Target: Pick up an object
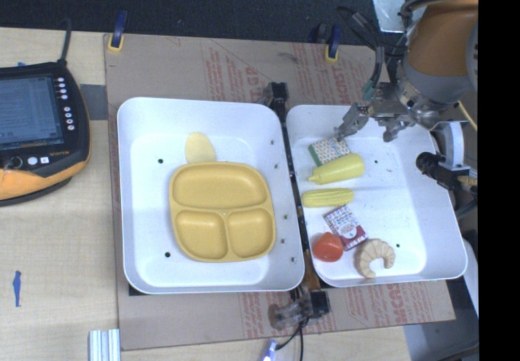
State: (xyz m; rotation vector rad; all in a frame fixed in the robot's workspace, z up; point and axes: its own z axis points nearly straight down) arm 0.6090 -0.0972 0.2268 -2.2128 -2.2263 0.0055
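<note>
A black-and-orange tablet controller (36, 128) lies left of the bins, and blue clamps (119, 30) pin the cardboard sheet (211, 67)

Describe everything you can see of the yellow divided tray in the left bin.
The yellow divided tray is a rounded-corner plate that looks like matte plastic, with three compartments: one wide one along the far side and two smaller ones side by side nearer the camera. It lies flat and right side up on the floor of the left bin, roughly centred. A pale yellow rounded piece touches or slips under its far left edge. The compartments look bare.
</note>
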